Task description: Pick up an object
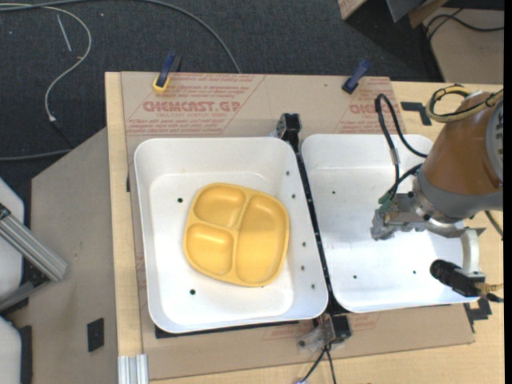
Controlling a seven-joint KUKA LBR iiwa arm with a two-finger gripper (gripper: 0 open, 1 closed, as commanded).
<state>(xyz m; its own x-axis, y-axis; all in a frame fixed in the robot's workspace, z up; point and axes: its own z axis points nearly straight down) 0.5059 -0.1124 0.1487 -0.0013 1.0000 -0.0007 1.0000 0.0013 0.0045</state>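
A yellow plastic tray [237, 234] with three compartments lies flat, open side up, in the left white bin [160, 294], left of the frame's centre. Its outline is a rounded square, turned slightly askew to the bin walls. Two smaller compartments sit on its left side, one larger along its right. It rests near the bin's middle, apart from all walls.
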